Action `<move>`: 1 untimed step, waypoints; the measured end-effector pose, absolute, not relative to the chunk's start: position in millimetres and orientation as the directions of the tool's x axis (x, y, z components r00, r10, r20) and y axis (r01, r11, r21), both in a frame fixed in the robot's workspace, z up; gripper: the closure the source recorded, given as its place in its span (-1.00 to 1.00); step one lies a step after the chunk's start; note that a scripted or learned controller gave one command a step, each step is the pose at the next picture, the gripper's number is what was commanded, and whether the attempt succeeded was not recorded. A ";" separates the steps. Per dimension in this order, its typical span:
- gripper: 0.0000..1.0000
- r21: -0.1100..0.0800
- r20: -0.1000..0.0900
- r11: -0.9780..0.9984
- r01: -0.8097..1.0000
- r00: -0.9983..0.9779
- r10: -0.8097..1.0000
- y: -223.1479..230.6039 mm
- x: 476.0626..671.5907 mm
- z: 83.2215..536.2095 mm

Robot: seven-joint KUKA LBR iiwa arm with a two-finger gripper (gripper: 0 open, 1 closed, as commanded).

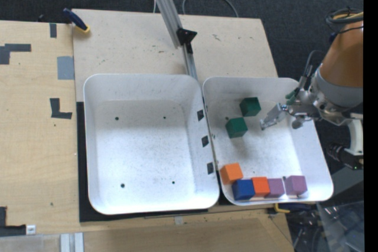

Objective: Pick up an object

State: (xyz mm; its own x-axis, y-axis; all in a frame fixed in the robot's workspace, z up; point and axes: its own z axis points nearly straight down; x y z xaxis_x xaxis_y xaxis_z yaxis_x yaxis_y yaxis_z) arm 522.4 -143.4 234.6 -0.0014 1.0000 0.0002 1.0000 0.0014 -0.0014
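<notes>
The right bin (pixel 307 144) holds several small cubes. Two green cubes (pixel 250 106) (pixel 236 127) lie in its upper middle. Along its near edge sit an orange cube (pixel 231 172), a blue cube (pixel 243 189), a second orange cube (pixel 261 186) and two purple cubes (pixel 276 186) (pixel 296 185). My gripper (pixel 283 121) hangs over the right part of this bin, just right of the green cubes and apart from them. It is open, with nothing between its fingers.
The left bin (pixel 94 127) lies beside the right one, with a shared rim between them. A slanted metal rail (pixel 165 0) runs from the top down to the bins' far edge. A cable loop (pixel 209 0) lies behind the bins.
</notes>
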 end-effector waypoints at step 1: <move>-1.00 -0.003 0.000 0.001 1.000 -0.001 1.000 -107.2 483.8 89.3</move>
State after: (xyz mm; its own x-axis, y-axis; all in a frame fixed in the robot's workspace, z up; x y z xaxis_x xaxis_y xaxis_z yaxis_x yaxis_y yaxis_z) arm 483.8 -107.2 89.3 -0.0009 1.0000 -0.0004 1.0000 0.0009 -0.0030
